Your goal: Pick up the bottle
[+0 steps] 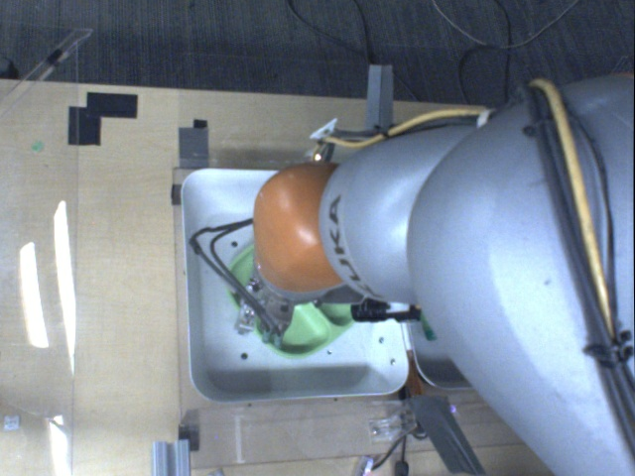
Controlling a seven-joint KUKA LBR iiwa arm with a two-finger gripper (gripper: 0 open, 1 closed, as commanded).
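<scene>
Arm [476, 256] covers most of the left bin [213, 365], wrist low over it. Green bottle [308, 330] lies on bin floor under the wrist, partly hidden. Gripper [260, 313] at bottle; open or closed — can't tell. Judging: approach done, grasp & lift unconfirmed.

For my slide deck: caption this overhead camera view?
KUKA arm reaching down over a green object in the left white bin.

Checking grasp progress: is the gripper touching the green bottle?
Cannot tell. In the camera view the gripper overlaps the green bottle, but the arm hides any contact.
</scene>
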